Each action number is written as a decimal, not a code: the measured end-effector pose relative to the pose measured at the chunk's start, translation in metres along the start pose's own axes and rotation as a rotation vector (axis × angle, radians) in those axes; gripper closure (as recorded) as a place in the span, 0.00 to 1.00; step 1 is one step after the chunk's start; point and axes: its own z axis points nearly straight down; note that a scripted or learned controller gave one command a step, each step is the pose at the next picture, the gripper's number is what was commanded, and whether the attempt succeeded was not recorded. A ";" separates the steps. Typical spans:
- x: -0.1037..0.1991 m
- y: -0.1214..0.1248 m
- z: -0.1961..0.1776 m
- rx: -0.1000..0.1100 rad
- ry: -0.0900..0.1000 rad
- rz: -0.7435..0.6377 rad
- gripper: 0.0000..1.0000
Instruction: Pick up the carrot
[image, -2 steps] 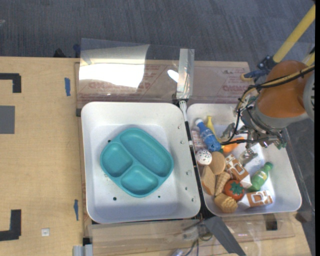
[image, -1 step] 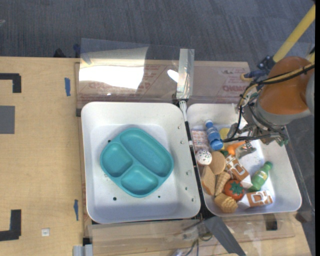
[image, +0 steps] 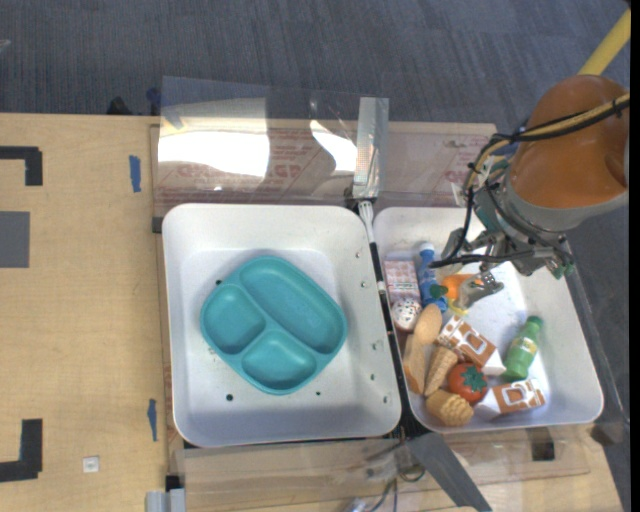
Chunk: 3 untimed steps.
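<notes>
At the right bin's (image: 585, 390) upper middle, the gripper (image: 478, 283) hangs low over the pile of toy food, the arm (image: 575, 150) above it hiding much of that corner. Whether the tool is wide, narrow or holding anything I cannot tell; the view is too cluttered there. A small orange shape just beside it, left of the tool, looks to be the carrot (image: 452, 288), wedged between a blue piece (image: 433, 294) and a carton (image: 470, 341). It is likely light, stiff plastic with a smooth, tapering skin, so it may slip out toward the thin end. Taking it across the thick middle, square to its length, seems safest. Neighbours crowd it closely, so little room is left. Left bin (image: 180, 330) bears a teal tray (image: 272, 322)
</notes>
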 end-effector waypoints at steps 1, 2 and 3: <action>0.000 -0.001 -0.007 -0.001 -0.001 0.004 1.00; -0.002 -0.001 -0.018 0.002 -0.010 0.005 1.00; 0.006 0.019 -0.026 -0.006 0.006 -0.456 1.00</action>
